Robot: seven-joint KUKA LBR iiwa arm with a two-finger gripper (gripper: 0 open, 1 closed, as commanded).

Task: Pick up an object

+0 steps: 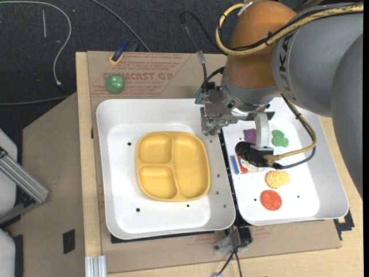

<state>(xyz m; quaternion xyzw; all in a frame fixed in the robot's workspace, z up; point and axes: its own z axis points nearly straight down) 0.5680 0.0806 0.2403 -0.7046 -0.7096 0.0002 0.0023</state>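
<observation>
The arm reaches in from the right, and its hand hangs low over the seam between the two white bins, at their far end. I cannot tell whether the hand is clenched or released, and nothing shows in its grip. The things to pick lie in the right bin, to the right of the hand and nearer: a purple piece closest, a green piece beyond it, then a yellow corn-like toy and a red round toy toward the near edge. The left bin holds a yellow divided plate. My guess is the purple piece is the shortest reach. A green ball sits on the desk, far left.
</observation>
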